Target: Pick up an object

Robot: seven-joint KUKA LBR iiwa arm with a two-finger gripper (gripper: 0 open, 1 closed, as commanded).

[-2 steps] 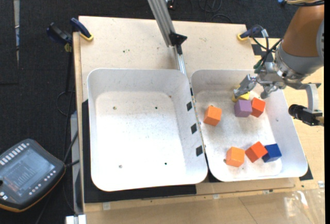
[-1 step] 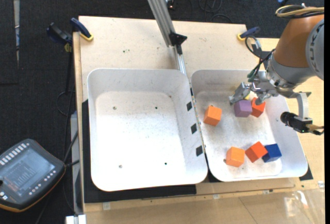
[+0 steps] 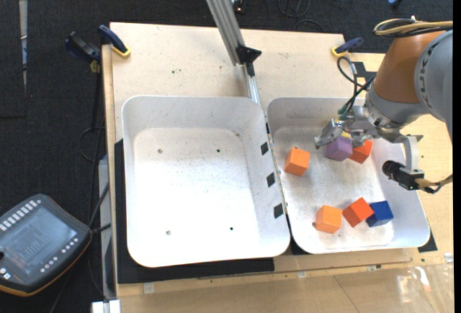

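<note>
Jaws over purple block [image 3: 338,148], right bin [image 3: 403,232].

- You cannot make out the two-finger gripper [image 3: 343,133] clearly: the grey wrist covers most of it, and whether its fingers are apart or closed is unreadable.
- The small purple block [image 3: 338,149] has its upper part tucked under the gripper; whether they touch cannot be judged.
- The orange-red block [image 3: 361,151] beside it is partly hidden by the wrist.
- The grey arm with the orange band [image 3: 407,74] is cut off by the right edge.
- The grey handheld pendant with a screen [image 3: 37,241] runs off the left edge; its screen is too small to read.
</note>
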